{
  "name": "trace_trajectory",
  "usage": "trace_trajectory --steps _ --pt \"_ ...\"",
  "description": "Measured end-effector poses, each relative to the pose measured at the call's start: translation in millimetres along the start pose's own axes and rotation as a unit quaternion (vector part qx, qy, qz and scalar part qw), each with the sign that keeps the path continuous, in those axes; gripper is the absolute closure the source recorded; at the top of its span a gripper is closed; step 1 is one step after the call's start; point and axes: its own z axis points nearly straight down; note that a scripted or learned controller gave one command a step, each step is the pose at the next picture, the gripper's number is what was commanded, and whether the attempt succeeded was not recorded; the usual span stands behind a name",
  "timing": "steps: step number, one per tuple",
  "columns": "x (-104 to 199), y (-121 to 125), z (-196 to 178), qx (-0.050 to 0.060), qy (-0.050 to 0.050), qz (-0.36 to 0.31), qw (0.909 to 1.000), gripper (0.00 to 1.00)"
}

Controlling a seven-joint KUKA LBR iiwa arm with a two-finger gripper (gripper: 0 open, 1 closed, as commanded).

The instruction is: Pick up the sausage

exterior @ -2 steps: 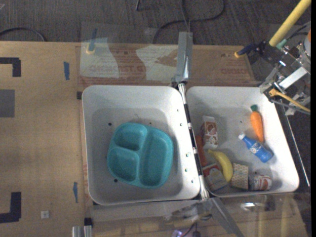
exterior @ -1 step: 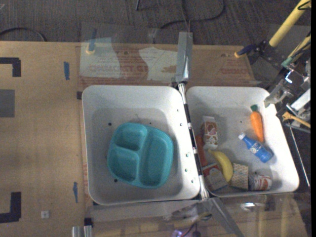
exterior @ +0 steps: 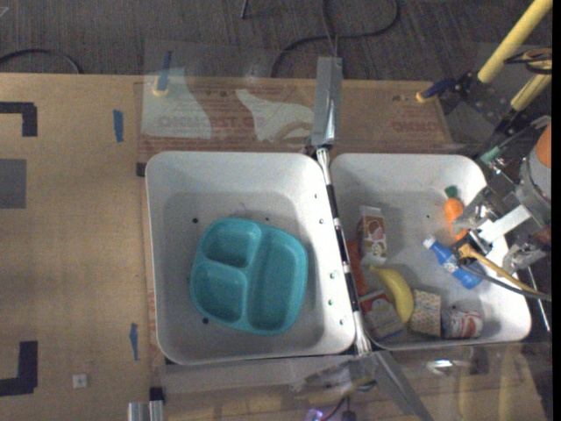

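We take the sausage (exterior: 352, 268) to be the reddish strip along the right bin's (exterior: 517, 327) left wall: probably light, soft, slick. Grip mid-length, crosswise. The jaws' state we cannot tell.

— What runs off the frame?
— The arm (exterior: 536, 202), cut by the right edge; its fingers are lost in wrist clutter.
— And the sausage?
— Too small to pick out among the right bin's (exterior: 399, 169) jumbled items.

Plate (exterior: 250, 275) in left bin (exterior: 166, 182) (banana (exterior: 399, 291) in right bin (exterior: 394, 169)).
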Motion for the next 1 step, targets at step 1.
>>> trace_trajectory --steps 1 --pt "23.5 4.5 3.8 -0.002 0.001 0.072 0.9974 0.00"
